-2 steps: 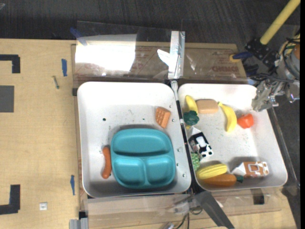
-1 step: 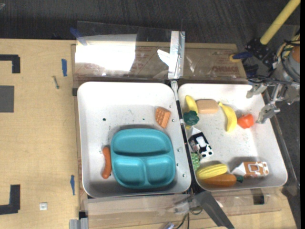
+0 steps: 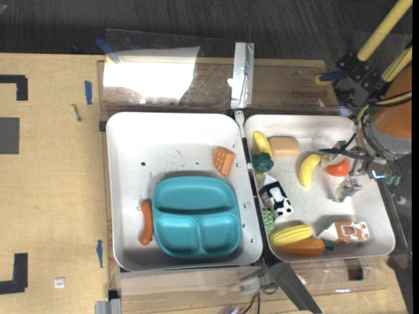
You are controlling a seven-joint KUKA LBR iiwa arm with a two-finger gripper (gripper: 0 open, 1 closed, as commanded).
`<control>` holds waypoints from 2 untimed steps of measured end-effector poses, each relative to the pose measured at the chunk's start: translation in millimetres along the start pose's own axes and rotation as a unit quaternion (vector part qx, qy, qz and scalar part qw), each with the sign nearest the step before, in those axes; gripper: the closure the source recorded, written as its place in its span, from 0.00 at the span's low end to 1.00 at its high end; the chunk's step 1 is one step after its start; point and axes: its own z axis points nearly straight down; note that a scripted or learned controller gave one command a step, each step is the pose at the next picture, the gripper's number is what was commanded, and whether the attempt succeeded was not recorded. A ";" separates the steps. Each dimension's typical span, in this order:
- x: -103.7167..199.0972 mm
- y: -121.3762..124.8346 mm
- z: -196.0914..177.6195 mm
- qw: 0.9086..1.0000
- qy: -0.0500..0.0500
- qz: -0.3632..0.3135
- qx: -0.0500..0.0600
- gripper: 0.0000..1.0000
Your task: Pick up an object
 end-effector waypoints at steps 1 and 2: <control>-69.8 60.2 9.8 1.000 0.000 -0.015 -0.002 0.00; -72.8 57.6 -4.7 1.000 -0.007 -0.014 0.000 1.00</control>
